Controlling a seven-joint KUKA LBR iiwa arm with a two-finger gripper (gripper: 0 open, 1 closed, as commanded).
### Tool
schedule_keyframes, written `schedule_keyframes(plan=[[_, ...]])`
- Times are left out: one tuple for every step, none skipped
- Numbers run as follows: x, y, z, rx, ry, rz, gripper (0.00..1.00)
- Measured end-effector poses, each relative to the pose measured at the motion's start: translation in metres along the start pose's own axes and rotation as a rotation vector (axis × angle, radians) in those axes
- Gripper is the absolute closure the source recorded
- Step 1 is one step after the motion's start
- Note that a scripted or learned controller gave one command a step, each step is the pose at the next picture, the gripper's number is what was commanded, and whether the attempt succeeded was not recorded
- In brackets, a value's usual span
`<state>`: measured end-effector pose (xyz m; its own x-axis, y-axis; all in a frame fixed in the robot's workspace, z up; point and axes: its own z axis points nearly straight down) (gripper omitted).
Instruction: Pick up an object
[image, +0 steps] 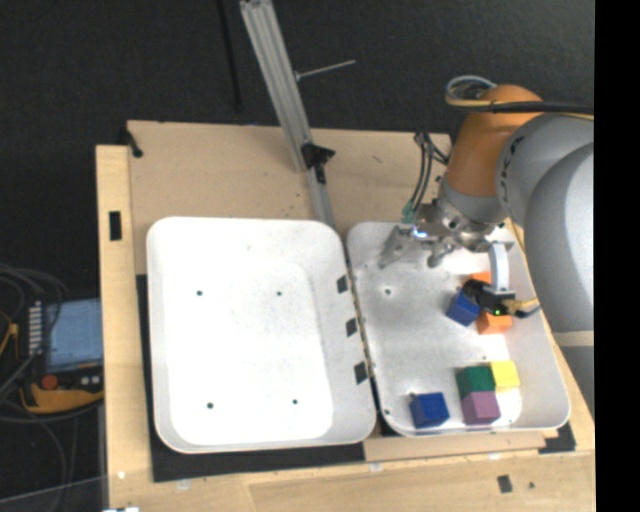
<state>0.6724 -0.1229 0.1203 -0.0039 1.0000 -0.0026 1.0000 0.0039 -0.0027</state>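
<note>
Fingers (392, 250) spread and empty, the gripper (412, 258) hangs at the right bin's (400, 345) far edge, the nearest blue block (462, 308) lying toward its near right corner.

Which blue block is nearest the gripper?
The blue block beside the orange piece; the other blue block lies farther from the gripper, beside the purple block.

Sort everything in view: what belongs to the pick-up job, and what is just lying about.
Job: gripper; right bin; in it, upper blue block, lower blue block, green cube, yellow cube, purple cube.

Lying about: left bin; metal pole; blue box with cables.
</note>
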Motion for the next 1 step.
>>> schedule_keyframes(plan=[[-0.001, 0.0002, 0.0238, -0.002, 0.0, 0.0, 0.0]])
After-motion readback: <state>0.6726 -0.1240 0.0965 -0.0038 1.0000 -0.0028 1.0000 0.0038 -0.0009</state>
